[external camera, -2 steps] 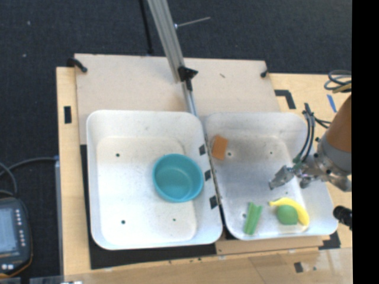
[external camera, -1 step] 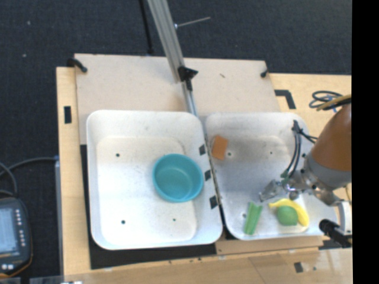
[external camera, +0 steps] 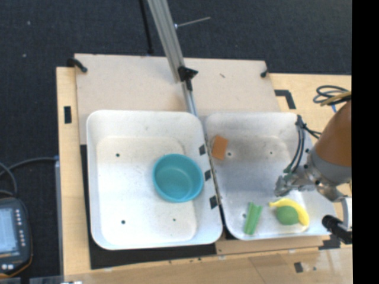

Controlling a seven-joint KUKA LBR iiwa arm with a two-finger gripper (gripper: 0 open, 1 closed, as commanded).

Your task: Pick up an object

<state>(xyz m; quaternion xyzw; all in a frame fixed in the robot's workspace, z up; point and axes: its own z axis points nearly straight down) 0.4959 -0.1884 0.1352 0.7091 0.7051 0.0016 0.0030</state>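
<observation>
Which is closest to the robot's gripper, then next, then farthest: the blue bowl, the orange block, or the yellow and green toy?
From the gripper:
1. Yellow and green toy, right bin, just below it.
2. Orange block, right bin's upper left.
3. Blue bowl, left bin.

Dark speckled carpet far and left, pale wooden bench with cardboard sheet, slanted aluminium post, handheld pendant near left.

Claw above green-yellow toy
</observation>
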